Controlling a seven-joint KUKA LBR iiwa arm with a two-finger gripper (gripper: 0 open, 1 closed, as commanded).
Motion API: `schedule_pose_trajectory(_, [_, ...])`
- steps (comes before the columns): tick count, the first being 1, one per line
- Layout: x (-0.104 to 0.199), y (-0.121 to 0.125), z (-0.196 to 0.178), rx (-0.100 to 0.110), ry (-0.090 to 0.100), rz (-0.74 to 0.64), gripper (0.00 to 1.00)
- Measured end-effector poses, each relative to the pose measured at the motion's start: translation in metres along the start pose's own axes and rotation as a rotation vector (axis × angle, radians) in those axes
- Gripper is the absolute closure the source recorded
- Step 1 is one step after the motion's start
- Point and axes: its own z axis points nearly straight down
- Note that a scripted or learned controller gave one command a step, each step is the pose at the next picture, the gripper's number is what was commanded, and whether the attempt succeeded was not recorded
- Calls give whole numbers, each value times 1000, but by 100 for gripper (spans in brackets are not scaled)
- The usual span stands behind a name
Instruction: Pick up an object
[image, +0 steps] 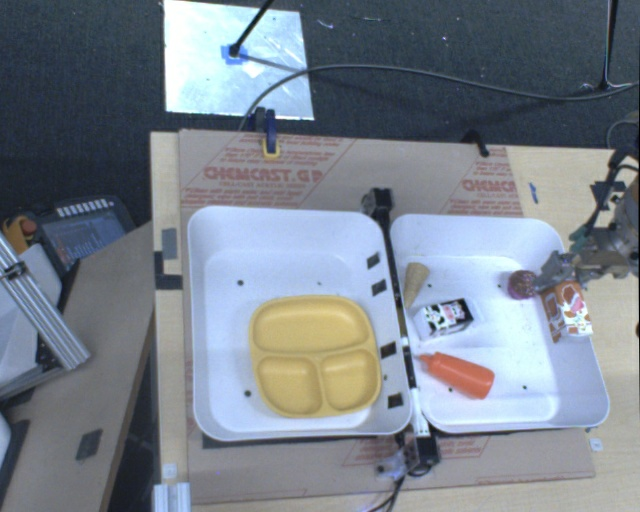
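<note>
The right bin (575, 400) holds several small objects. A dark red ball (520, 285) lies near its middle right. A brown and white carton (568, 310) rests by the right wall. A black and white milk carton (445, 316) and an orange carrot-shaped piece (462, 373) lie toward the bin's left. A tan cone (414, 283) sits by the divider. My gripper (553, 272) reaches in from the right edge, just right of the red ball and above the brown carton. No object shows in its grasp.
The left bin (215, 250) holds a yellow divided plate (314, 354). Black clips (380, 205) join the bins along the middle. Cables run across the dark floor behind the bench, and a metal sheet (238, 60) lies at the back left.
</note>
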Motion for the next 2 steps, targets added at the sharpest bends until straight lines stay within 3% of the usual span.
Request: schedule_pose_trajectory(2, [112, 16, 22, 5, 5, -7, 100])
